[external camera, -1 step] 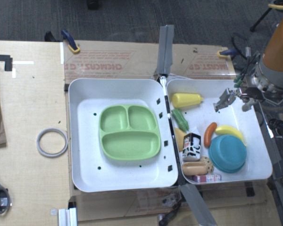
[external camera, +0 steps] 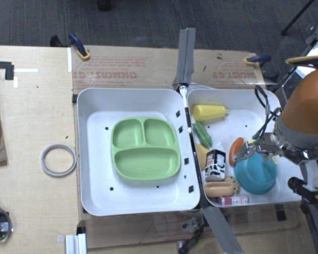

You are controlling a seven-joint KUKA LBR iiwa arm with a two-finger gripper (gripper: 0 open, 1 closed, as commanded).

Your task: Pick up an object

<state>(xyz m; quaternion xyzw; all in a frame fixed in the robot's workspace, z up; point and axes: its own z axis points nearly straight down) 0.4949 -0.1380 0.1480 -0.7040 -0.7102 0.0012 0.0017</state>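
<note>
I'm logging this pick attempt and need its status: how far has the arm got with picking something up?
Done: the arm has reached into the right bin, and its tool sits low by the blue bowl and the orange carrot. In hand: nothing visibly; I cannot tell whether the tool grips anything. Left: securing an item and lifting it. The corn and the green plate in the left bin lie untouched.

Grey arm (external camera: 307, 110) from the right — gripper (external camera: 253, 150) low, angled leftward
</note>
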